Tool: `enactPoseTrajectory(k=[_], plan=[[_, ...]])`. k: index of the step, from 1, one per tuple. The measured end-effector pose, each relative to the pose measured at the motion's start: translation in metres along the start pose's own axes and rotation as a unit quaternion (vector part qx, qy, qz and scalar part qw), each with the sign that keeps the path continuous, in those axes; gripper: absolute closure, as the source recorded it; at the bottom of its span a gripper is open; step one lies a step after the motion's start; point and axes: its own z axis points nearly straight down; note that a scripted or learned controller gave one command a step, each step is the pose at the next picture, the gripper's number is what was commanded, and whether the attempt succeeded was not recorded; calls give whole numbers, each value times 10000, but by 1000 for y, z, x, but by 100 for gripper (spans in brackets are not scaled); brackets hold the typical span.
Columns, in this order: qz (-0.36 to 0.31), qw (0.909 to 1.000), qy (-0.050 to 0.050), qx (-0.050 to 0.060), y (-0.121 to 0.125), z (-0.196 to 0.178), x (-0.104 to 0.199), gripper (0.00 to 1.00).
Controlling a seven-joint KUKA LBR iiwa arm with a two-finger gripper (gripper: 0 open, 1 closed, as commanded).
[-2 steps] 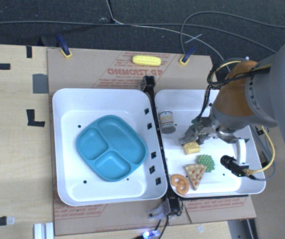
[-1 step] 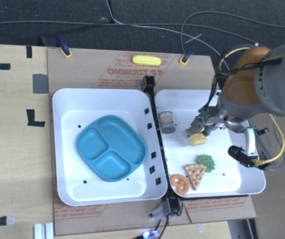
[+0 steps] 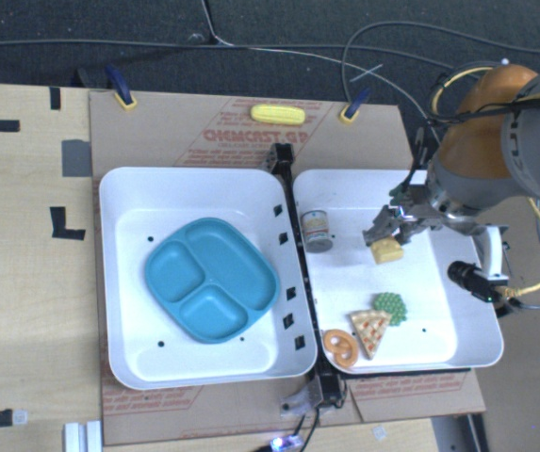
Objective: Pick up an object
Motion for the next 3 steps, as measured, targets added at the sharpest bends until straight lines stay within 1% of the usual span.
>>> enactPoseTrajectory(k=[1, 2, 3], plan=[[-3, 10000, 1, -1, 1, -43, 3, 100], [-19, 10000, 8, 25, -3, -40, 47, 100], [-34, 10000, 15, 22, 4, -44, 109, 100]])
